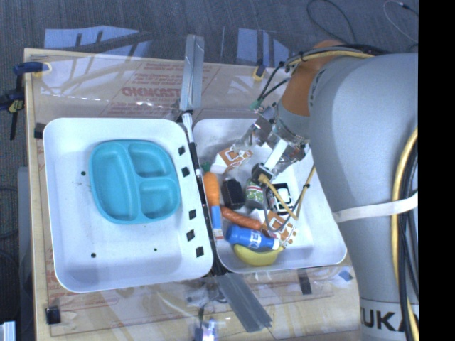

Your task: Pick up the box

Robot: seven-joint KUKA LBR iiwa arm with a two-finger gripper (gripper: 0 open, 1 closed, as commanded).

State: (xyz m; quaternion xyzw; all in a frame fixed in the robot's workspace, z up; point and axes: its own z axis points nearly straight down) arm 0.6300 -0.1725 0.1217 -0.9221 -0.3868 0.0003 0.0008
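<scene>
A small box (233, 156) with orange-and-white print lies near the back of the right bin (320, 244). My gripper (259, 135) hangs over the bin's back part, just up and right of that box, on the grey arm with its orange band (298, 91). No object shows between its fingers. A second piece with the same print (280, 226) lies nearer the front right of the pile.
The right bin also holds a black block (232, 192), two orange carrot-like pieces (211, 187) (242, 220), a green can (256, 194), a blue bottle (253, 240) and a yellow banana (257, 256), all packed close. A blue divided plate (136, 180) sits in the left bin (71, 261).
</scene>
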